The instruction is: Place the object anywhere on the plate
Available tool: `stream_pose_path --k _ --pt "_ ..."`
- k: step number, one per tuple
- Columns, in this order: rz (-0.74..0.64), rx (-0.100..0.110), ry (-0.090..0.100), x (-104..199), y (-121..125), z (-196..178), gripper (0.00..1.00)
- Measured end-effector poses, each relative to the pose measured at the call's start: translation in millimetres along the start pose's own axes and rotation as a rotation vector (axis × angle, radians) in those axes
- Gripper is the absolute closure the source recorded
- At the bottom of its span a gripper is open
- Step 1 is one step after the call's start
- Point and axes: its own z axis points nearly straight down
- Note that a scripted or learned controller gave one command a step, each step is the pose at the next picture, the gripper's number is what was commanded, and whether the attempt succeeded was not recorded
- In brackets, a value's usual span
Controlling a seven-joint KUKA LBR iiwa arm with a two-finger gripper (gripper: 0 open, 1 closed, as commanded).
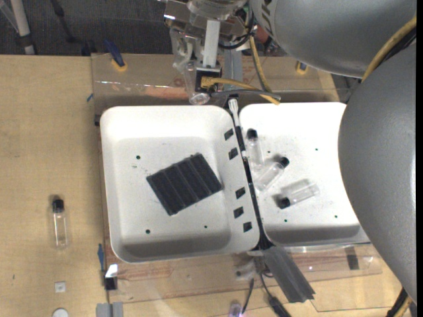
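Gripper (198, 91) sits up at 12 o'clock, over the far rim of the left shallow white plastic bin (119, 127), hanging off the grey KUKA arm (310, 12). We see a small clear vial (197, 98) at its tip, apparently pinched between the fingers, so we read it as clenched on that vial, though the tip is small in frame and we wouldn't swear to a solid grip. Target is the black ribbed rectangular plate (184, 183), lying flat and rotated near the centre of the left bin, at roughly 6 o'clock from the gripper and well apart from it. Our call on handling: the vial is light, rigid, smooth, probably slippery and round, so it may roll once released on the ribs; best held across the body, mid-length, and set down low with its axis along the grooves. Right white bin (310, 121) holds three more clear vials with black caps: one (252, 144) near the divider, one (271, 171) beside it, one (296, 194) toward 5 o'clock. Another black-capped clear vial (59, 222) lies on the wooden bench (39, 124) at 9 o'clock, outside both bins.
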Motion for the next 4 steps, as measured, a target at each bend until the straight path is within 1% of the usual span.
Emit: stream_pose_path --k 1,2,3,4 --pt "-0.081 -0.006 0.002 -1.8 -7.6 -33.3 1.00" --pt "-0.199 -0.002 0.001 -0.8 0.9 44.2 1.00" --pt "-0.530 -0.006 0.001 -15.0 -45.0 -42.2 1.00" --pt "-0.623 -0.004 0.001 -19.0 -5.8 32.7 1.00"
